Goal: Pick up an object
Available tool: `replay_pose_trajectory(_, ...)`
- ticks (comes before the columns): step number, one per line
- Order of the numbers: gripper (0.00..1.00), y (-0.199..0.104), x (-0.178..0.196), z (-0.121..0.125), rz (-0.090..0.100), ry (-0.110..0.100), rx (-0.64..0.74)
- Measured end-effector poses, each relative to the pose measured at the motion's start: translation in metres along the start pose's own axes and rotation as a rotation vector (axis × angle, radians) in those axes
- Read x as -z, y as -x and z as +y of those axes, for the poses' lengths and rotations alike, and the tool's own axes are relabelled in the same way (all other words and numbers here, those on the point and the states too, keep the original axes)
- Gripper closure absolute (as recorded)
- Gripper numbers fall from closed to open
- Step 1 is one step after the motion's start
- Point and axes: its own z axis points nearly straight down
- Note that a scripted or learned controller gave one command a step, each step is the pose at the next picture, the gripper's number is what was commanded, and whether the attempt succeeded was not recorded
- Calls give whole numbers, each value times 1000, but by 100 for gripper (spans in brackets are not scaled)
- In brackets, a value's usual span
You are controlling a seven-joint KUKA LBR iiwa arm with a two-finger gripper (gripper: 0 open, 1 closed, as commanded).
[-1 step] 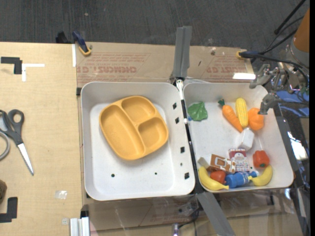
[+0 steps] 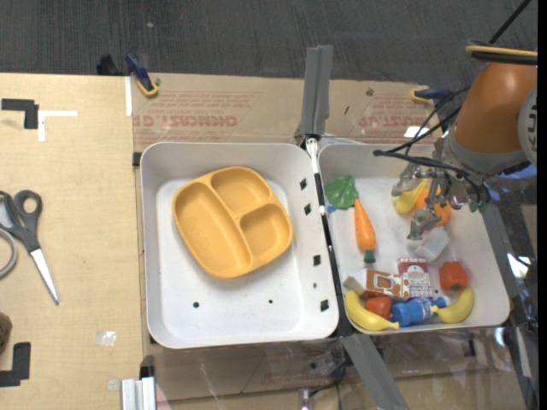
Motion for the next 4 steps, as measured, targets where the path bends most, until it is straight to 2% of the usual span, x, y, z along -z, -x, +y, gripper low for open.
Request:
replay_pose_trajectory(1,100,3,12,1,-7,-3,5)
replay_pose_trajectory(2,0,3,12,1,-7,-3,4)
replay_pose_trajectory(3,0,-39,-5,-11,0,0,-23)
replay_pose_trajectory(4,100,-36,6,-9,-6,-3,-18)
